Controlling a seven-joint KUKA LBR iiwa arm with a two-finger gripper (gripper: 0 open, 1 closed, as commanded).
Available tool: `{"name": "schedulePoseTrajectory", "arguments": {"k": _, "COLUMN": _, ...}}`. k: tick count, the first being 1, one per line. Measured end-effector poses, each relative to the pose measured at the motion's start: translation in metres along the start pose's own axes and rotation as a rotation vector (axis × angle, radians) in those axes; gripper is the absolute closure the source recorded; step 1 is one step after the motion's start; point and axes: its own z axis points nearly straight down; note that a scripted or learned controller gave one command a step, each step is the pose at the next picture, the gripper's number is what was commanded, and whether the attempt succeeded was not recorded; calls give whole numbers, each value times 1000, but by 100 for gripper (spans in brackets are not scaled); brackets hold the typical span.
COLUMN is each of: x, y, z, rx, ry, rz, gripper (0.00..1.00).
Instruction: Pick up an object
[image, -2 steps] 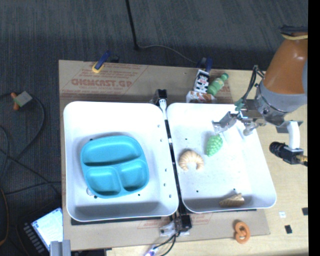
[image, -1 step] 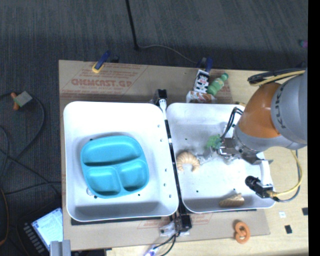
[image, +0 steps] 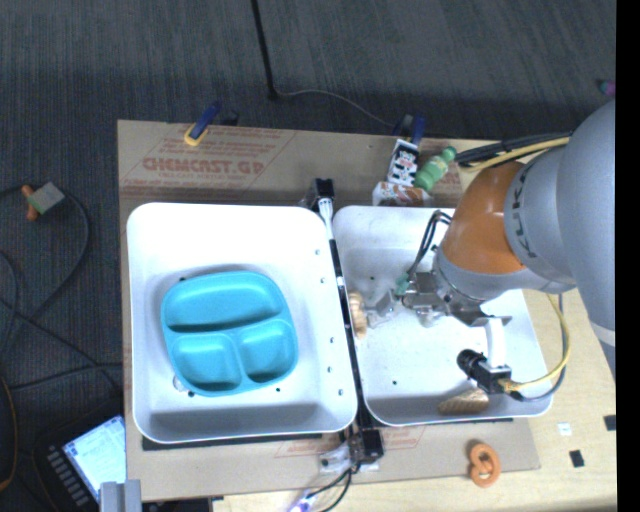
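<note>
My gripper (image: 392, 298) is low in the right bin (image: 420, 372), near its left wall, under the orange band of the arm. Just left of it, a small tan object (image: 357, 314) lies against the divider between the bins. A brown flat object (image: 463, 403) rests at the right bin's front edge. A blue divided tray (image: 228, 332) lies in the left bin (image: 150, 232). The wrist hides what is under the gripper.
A black cable fitting (image: 480, 368) and yellow cable hang from the arm over the right bin. Behind the bins sit a green object (image: 432, 172) and a small printed box (image: 402, 165). An orange ring (image: 484, 462) lies on the bench in front.
</note>
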Motion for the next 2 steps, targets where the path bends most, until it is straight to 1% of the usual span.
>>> {"name": "schedulePoseTrajectory", "arguments": {"k": 1, "x": -2, "y": 0, "z": -10, "rx": 0, "ry": -2, "rz": 2, "gripper": 100}}
{"name": "schedulePoseTrajectory", "arguments": {"k": 2, "x": 16, "y": 78, "z": -93, "rx": -4, "ry": -3, "rz": 1, "gripper": 100}}
